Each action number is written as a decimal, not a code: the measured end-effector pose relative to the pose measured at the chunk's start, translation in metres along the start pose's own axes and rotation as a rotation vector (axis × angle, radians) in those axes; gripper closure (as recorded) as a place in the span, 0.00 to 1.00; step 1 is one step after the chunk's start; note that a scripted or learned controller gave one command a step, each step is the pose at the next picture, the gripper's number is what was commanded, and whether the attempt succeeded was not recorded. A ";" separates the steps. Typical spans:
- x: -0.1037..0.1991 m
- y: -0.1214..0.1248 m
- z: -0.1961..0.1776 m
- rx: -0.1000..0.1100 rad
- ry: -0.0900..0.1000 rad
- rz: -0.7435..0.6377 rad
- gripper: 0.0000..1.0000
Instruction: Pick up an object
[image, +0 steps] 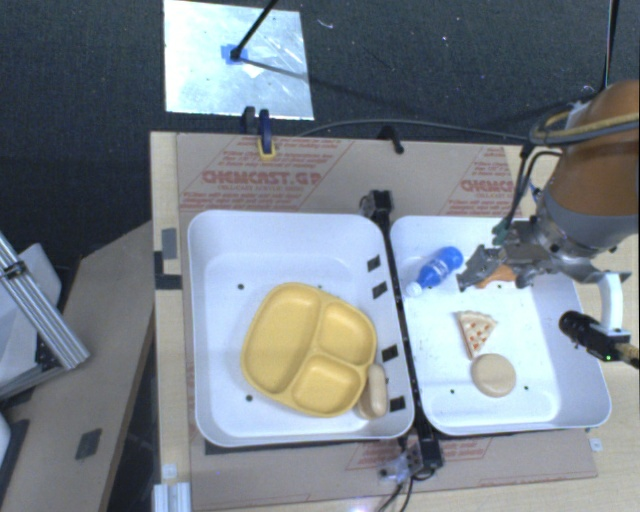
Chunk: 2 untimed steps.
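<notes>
The gripper (480, 272) hangs low over the far part of the right bin (570, 405), just right of the blue bottle (438, 267), likely lining up a grab there; whether its fingers are spread I cannot tell. A pizza slice (476, 330) and a round bun (493, 375) lie nearer, apart, with bare floor around them. The bottle sits close to the bin's left wall, tightening approach.

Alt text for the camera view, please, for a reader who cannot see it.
The arm reaches from the right, its tool over the right bin, beside a blue bottle. That bin also holds a pizza slice and a round tan piece. The left bin holds a yellow tray with a small tan item at its edge.
</notes>
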<state>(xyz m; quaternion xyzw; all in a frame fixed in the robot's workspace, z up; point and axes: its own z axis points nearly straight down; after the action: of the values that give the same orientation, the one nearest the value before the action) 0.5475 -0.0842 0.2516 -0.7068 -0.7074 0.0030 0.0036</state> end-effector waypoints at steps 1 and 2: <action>0.000 0.002 -0.005 -0.011 -0.001 -0.002 0.00; 0.001 -0.001 0.057 -0.005 0.000 0.000 0.00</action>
<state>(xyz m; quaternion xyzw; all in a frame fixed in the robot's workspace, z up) 0.5461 -0.0830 0.1945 -0.7066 -0.7076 0.0012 0.0018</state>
